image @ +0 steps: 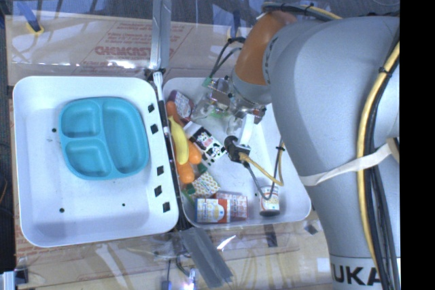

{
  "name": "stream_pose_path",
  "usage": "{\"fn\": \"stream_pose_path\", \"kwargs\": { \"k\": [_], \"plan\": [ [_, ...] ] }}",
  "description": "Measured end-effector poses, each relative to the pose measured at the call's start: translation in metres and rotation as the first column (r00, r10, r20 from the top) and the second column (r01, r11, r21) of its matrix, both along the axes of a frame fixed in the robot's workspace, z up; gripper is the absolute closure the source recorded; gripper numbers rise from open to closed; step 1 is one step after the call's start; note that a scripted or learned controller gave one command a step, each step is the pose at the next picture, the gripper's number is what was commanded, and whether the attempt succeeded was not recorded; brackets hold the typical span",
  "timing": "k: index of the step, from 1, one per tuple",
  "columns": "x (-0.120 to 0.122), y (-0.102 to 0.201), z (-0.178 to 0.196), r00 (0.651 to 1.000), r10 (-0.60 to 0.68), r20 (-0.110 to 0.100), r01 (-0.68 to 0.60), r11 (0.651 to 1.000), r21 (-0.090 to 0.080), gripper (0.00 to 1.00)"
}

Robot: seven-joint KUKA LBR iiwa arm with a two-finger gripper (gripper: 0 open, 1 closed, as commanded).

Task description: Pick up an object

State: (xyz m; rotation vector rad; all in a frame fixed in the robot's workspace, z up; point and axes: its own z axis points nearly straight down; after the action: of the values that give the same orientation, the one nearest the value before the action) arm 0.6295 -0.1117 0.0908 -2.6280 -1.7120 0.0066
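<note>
Grey-armed two-finger gripper [219, 100] sits low at 12 o'clock in the right white bin [293, 210]; how far it is open, or whether it holds anything, I cannot tell. Nothing looks lifted, so the pick seems undone. Yellow plastic banana [179, 141] lies at 9 o'clock, long axis 12-to-6.

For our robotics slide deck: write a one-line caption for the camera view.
KUKA arm reaches into the cluttered right bin, gripper above a banana; the left bin holds a blue divided plate.
</note>
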Motion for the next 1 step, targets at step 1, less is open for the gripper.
{"fn": "stream_pose_path", "kwargs": {
  "k": [1],
  "plan": [
    [0.0, 0.0013, 0.0099, 1.0, 0.008, -0.004, -0.008, 1.0, 0.001, 1.0]
  ]
}}
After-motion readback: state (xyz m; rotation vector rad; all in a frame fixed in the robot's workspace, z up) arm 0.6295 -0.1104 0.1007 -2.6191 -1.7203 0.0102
